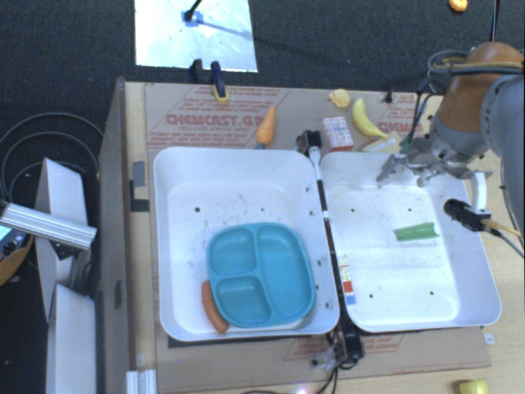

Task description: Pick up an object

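A flat green piece [415,231] lies in the right bin [472,302], towards its right side. My gripper [404,173] hangs over the far edge of that bin, up and slightly left of the green piece and well apart from it. Its two grey fingers [385,173] are spread open with nothing between them. In the left bin [176,220] a blue divided plate [260,273] sits near the front. An orange sausage [213,306] lies beside the plate's left edge.
On the cardboard behind the bins lie a carrot [266,126], a small red-and-white box [337,132], a banana [365,120] and a small yellow piece [340,98]. A black-handled tool [312,148] rests along the divide between the bins.
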